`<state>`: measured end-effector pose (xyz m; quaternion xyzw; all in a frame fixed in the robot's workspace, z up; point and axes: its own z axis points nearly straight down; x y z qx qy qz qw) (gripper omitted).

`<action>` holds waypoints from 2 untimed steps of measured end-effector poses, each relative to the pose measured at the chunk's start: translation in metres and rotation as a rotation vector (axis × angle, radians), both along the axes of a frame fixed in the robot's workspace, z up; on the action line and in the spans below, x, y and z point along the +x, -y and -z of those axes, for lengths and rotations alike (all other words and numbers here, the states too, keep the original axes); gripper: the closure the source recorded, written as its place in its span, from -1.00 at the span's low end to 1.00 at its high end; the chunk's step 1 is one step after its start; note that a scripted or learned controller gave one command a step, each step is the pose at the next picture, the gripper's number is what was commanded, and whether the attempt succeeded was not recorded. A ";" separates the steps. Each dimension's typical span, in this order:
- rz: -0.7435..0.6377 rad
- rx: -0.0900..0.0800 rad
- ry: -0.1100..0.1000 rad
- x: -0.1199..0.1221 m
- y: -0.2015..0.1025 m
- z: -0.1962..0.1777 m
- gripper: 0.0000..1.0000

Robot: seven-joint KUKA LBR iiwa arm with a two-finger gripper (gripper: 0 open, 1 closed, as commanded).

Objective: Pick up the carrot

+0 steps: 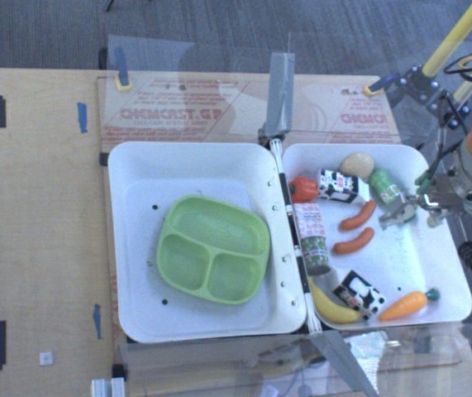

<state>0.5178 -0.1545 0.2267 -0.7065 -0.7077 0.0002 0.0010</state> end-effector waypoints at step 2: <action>-0.305 0.000 0.001 -0.039 0.066 0.094 -1.00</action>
